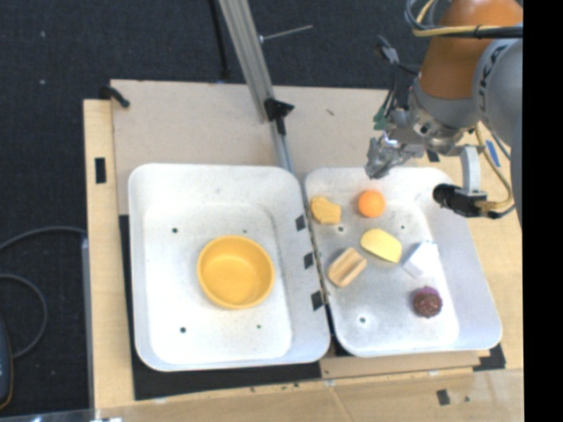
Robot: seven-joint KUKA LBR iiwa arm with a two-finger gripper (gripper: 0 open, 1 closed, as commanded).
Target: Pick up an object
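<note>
Dark carpet surrounds a tan bench (101, 262) carrying two white bins, and reading from the far left relative to the tool, the left bin (158, 323) holds a yellow bowl (235, 272), well apart from the tool and below-left of it. A metal post (249, 51) rises from the bench behind the bins, to the tool's upper left. The right bin (466, 323) holds the likely targets. A small yellow lump (325, 210) lies below-left of the tool near the divider; a tan block (347, 266) sits further down from it. An orange ball (371, 204) rests just below the tool, the nearest thing to it. A pale yellow wedge (382, 245) lies lower, slightly right, with a whitish piece (423, 257) just beside it, and a dark red berry (427, 302) lies furthest down and right. The tool (382, 161) hangs over the bin's far edge, holding nothing; its tip is too small and blurred to show whether it is parted or closed, so I cannot tell. These look like light toy foods, probably hollow plastic or foam: little weight, no real fragility. The ball is smooth and round, so it may roll or squirt out unless pinched straight across its middle. The tan block looks easier, offering flat parallel sides to close on across its short width.
</note>
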